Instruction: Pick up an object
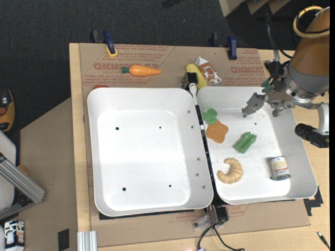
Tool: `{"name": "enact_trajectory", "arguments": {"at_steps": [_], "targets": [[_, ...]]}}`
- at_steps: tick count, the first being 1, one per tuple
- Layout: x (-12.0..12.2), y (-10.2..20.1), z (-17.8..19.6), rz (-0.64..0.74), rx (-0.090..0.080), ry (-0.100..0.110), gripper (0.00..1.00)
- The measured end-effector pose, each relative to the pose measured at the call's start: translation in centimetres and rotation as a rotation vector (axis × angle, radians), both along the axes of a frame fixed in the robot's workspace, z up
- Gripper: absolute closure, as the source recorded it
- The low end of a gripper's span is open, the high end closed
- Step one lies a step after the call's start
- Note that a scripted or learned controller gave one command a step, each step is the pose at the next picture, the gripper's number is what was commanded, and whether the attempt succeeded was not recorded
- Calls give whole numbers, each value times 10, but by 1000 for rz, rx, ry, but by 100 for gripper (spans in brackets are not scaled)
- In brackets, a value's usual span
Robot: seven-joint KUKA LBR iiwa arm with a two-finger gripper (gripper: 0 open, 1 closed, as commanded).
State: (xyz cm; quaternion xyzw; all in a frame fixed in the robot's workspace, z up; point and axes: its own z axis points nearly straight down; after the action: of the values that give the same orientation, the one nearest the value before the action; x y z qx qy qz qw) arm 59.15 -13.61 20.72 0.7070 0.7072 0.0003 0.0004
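From the overhead camera you've got the gripper (260, 104) hovering over the top of the right bin (298, 187), fingers spread with nothing between them. Your pickable stuff sits lower in that bin: a croissant (231, 170), a small can (279, 168), a green pepper-like toy (244, 141), an orange piece (216, 132) touching a green leafy bit (210, 115). A toy carrot (142, 71) lies on the table behind the left bin (104, 156).

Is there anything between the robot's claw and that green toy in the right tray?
Nothing visible. The gripper hangs over the right tray, above and right of the green toy, with bare tray floor between them. The croissant and can lie off to the side.
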Motion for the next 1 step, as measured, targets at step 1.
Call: {"name": "enact_trajectory", "arguments": {"at_steps": [1], "targets": [[41,36,-91,4,4,9,0]]}}
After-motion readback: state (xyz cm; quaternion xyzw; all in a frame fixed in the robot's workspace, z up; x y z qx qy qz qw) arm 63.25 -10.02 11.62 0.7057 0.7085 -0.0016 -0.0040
